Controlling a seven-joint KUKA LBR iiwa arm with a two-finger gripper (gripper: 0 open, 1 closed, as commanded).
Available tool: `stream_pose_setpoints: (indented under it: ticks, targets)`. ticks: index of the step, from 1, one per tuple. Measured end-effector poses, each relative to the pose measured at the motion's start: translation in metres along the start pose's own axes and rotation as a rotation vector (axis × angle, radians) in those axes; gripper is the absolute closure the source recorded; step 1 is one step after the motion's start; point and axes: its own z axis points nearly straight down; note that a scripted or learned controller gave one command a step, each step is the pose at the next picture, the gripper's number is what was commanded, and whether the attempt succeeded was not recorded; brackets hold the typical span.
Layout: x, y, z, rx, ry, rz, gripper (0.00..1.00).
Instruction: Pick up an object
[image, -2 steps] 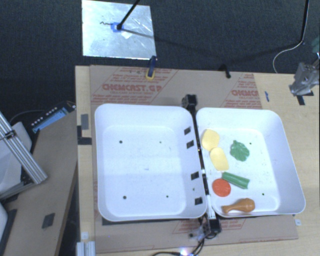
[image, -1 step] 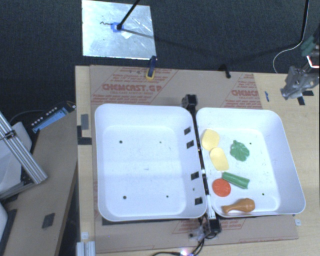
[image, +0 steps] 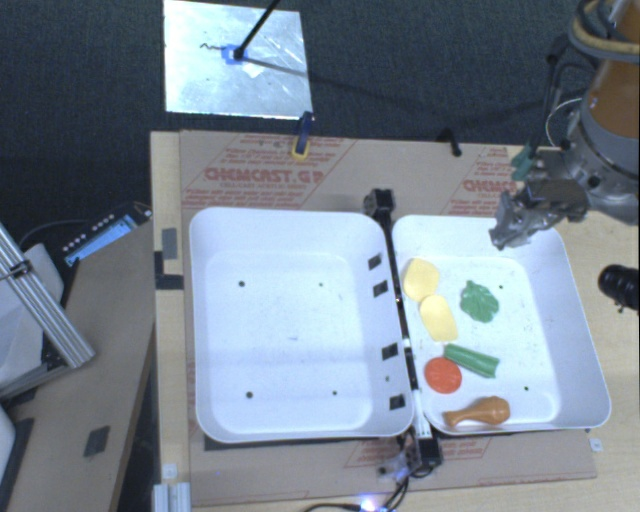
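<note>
1. Two bins sit side by side – the left bin (image: 285, 320) and the right bin (image: 545, 330), touching along their inner rims.
2. In the right bin, two lemon-like pieces (image: 421, 279) (image: 438, 318) lie nearest that shared rim.
3. A leafy piece (image: 479, 301) lies to their right.
4. Nearer the front – a bean-like piece (image: 471, 360), a round piece (image: 443, 375), then a drumstick-like piece (image: 478, 412).
5. The gripper (image: 508, 235) hangs over the right bin's far rim.

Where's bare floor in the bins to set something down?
The left bin floor is bare wall to wall. In the right bin, there is a free strip along the right wall, past the green leaf and green pod. It is crowded beside the divider.
</note>
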Motion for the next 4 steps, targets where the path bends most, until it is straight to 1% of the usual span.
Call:
stream_pose_setpoints:
  ticks: [1,2,3,4]
  targets:
    - [0.043,-0.004,0.159,0.006,-0.001,0.001,1.00]
    - [0.021,0.041,0.109,-0.013,-0.001,0.009,1.00]
    - [0.093,0.050,0.059,-0.013,0.002,-0.003,1.00]
    - [0.166,0.058,0.034,-0.010,0.003,-0.003,1.00]
